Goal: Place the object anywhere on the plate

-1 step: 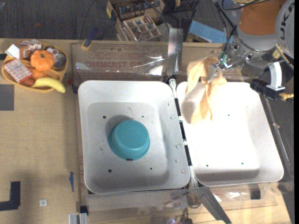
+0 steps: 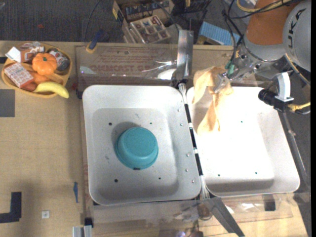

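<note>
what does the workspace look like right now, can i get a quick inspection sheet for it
surface: two shallow white bins side by side, left bin and right bin, on a tan bench
job's things: round teal plate lies in the left bin; pale yellow crumpled cloth hangs over the right bin's upper left corner
clutter: yellow bowl of toy food at the bench's upper left
grippers: pincer at the top of the cloth, which looks pinched between its fingers
cables: black cables above the arm
surroundings: cardboard boxes beyond the bench
</note>
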Robot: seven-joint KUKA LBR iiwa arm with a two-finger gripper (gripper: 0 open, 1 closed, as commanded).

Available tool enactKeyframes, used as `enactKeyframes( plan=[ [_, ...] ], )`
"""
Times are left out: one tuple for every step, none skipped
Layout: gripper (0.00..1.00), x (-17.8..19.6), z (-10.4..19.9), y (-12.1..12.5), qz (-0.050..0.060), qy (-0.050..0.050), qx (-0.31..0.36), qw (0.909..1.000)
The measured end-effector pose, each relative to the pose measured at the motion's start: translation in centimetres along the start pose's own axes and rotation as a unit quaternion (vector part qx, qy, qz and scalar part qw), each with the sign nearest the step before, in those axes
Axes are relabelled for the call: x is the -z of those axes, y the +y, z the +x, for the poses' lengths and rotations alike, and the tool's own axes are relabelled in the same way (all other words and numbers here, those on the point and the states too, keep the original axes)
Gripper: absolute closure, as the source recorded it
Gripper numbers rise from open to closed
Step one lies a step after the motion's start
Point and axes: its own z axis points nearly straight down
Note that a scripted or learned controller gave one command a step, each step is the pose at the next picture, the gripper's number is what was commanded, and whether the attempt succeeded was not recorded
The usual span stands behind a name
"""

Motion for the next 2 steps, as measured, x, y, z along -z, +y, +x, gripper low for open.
enactKeyframes(
  plan=[
    [1.0,-0.9,4.7,-1.7,-0.001,0.0,0.197,0.9804],
    [1.0,-1.2,9.9,-3.5,-0.001,0.0,0.386,0.9224]
  ],
)
